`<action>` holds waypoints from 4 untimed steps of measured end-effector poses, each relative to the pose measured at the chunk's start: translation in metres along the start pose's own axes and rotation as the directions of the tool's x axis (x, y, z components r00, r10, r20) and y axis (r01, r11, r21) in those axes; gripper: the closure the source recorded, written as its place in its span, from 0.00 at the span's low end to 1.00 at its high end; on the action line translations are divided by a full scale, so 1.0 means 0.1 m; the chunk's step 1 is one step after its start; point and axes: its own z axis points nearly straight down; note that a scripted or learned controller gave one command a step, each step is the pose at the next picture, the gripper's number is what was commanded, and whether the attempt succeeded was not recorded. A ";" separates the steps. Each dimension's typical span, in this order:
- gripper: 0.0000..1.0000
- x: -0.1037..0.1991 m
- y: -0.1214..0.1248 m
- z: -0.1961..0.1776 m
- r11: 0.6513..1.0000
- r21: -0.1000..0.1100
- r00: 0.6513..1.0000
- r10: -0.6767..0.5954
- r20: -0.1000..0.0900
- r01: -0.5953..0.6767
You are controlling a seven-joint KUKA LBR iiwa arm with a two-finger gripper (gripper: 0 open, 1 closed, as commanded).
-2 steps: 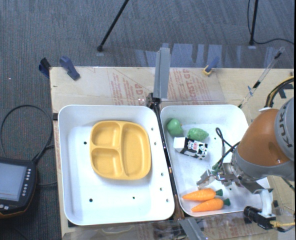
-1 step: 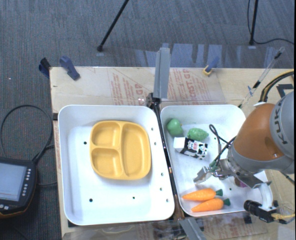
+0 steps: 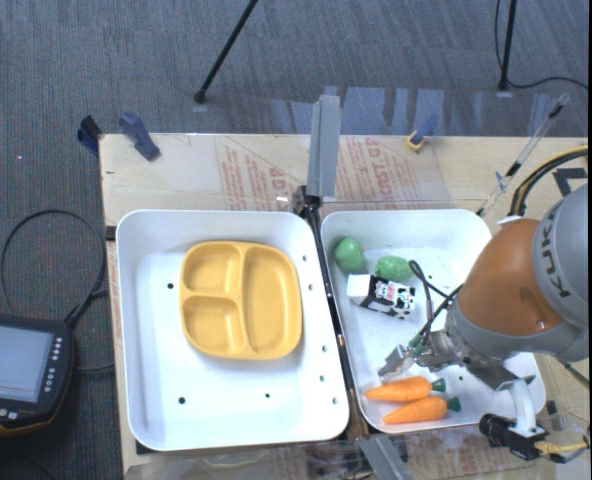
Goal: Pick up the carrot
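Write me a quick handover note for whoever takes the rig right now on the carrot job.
Gripper: low in the right bin, just above the two carrots; finger state unclear.
Carrots: upper carrot and lower carrot lie side by side near the bin's front edge.
Also in that bin: two green items and a black-and-white toy. Yellow tray sits in the left bin.
Done: approach only.
Left: grasp and lift a carrot.
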 end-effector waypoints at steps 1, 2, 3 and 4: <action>0.00 -0.13 0.00 -0.01 1.000 -0.002 1.000 0.029 0.002 -0.029; 0.00 -0.16 -0.01 -0.01 0.990 -0.004 0.990 0.139 0.001 -0.139; 0.00 0.13 0.02 0.00 0.992 0.000 0.992 0.128 0.000 -0.128; 0.00 -0.27 -0.02 -0.01 0.994 -0.003 0.994 -0.112 0.002 0.112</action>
